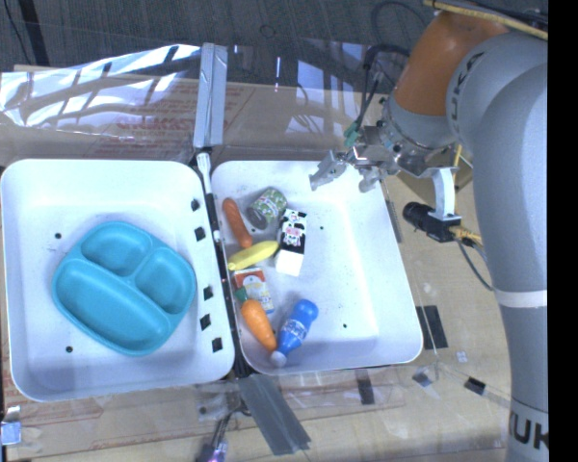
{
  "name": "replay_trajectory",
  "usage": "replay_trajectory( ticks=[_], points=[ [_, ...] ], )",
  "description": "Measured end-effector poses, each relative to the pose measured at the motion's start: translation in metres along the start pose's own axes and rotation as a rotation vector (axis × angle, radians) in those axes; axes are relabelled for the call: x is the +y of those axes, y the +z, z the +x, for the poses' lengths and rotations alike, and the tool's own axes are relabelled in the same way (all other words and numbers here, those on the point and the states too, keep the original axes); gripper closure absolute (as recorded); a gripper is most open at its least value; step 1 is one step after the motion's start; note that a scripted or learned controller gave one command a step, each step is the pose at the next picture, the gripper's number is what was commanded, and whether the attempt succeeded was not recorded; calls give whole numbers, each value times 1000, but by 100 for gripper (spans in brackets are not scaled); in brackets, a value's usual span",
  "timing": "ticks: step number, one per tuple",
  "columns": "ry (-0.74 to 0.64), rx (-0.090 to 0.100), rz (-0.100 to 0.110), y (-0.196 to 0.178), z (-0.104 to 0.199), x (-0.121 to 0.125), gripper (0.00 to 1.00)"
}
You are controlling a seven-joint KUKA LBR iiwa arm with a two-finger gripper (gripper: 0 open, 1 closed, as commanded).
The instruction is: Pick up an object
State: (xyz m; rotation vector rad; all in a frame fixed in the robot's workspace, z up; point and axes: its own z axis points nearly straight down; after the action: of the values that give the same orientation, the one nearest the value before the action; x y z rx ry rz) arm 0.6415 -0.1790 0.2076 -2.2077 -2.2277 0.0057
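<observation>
Worktop under a fixed overhead camera: two shallow white bins side by side, dark floor beyond.

Left white bin (pixel 19 258) holds a blue three-part plastic tray (pixel 123 285). Right white bin (pixel 366 287) carries the clutter along its left wall: orange carrot (pixel 236 221), yellow banana (pixel 253 254), black-and-white cow carton (pixel 291 241), blue bottle (pixel 294 330). Pincer (pixel 347 173) hangs over the bin's upper right edge, fingers spread, holding nothing. Nearest candidate, the carton, lies down-left of it, long axis running roughly top to bottom.

The bench (pixel 106 123) bears two white bins (pixel 39 354) (pixel 366 287) side by side.
</observation>
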Motion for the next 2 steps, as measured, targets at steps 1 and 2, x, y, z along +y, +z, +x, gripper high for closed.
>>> replay_trajectory(
  ticks=[1, 2],
  points=[
    [-16, -6, -40, 84, 60, 6, 0],
    [-62, -2, -8, 114, 29, -61, 0]
  ],
)
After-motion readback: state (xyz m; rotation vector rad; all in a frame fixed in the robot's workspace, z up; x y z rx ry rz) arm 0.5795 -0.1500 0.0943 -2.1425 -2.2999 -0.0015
